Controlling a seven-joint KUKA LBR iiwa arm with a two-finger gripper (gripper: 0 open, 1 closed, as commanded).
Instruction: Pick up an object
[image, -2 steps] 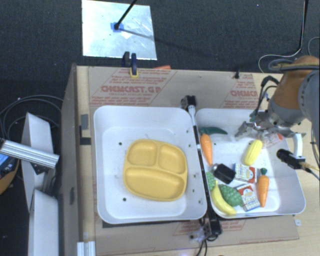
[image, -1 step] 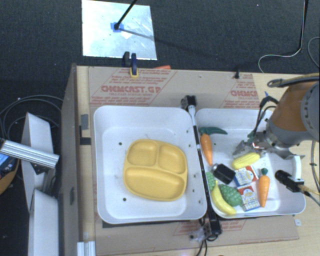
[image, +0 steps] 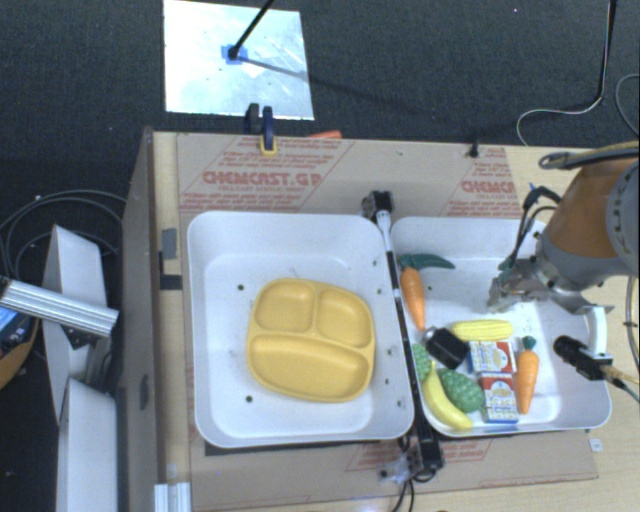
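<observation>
Approach step: gripper (image: 510, 288) hovers at right-center over right bin (image: 600, 400), finger state can't tell, nothing visibly held; corn (image: 481, 329) lies just below it, so next comes descent and closing.

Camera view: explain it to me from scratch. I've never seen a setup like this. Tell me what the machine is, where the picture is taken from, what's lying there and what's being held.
One camera, fixed above a bench, looks down at a slant. The machine is a robot arm, grey with an orange band, reaching in from the right. Its hand hangs over the right bin; whether it grips anything is too blurred to tell. Two shallow white bins sit side by side. The left bin holds a yellow divided plate. The right one holds toy food: a carrot by the divider, a corn cob, a banana, a second carrot, small boxes and a dark green piece.
</observation>
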